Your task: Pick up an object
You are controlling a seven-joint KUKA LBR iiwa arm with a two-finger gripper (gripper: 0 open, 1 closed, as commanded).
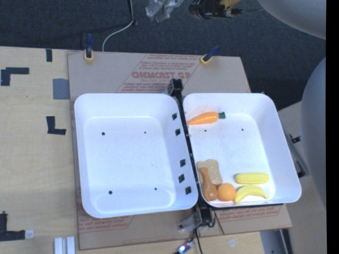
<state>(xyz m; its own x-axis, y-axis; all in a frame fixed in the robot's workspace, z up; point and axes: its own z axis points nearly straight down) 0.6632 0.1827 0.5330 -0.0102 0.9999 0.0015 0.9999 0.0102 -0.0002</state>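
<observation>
Blurred gripper (165,1), grip state unclear; smooth tapered carrot (203,118) in right bin (275,115).

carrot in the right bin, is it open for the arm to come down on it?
Probably yes. The orange toy carrot with the green tip lies alone near the far wall of the right white bin, beside the centre divider, with nothing on it; the divider may crowd the approach.

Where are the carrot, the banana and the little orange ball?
carrot (203,119): camera view, middle of its orange body.
banana (251,193): camera view, middle of its curved yellow body.
orange ball (226,192): camera view, centre of its round top.
</observation>
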